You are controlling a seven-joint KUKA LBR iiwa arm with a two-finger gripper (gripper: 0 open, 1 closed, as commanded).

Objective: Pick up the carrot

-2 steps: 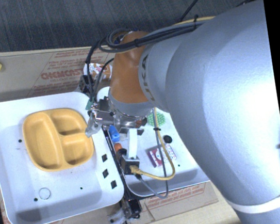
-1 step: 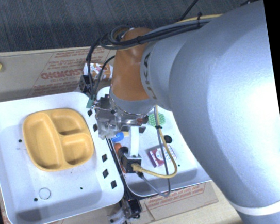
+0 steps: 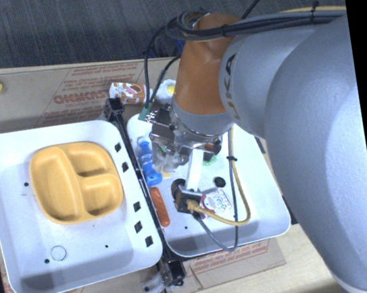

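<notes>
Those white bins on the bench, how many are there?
2. The left bin holds a yellow divided tray. The right bin holds the carrot, and the arm hides much of it.

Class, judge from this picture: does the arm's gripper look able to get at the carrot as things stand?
Probably yes. The carrot lies uncovered along the right bin's left wall, with the gripper just above it. That wall close beside it may hamper the approach.
</notes>
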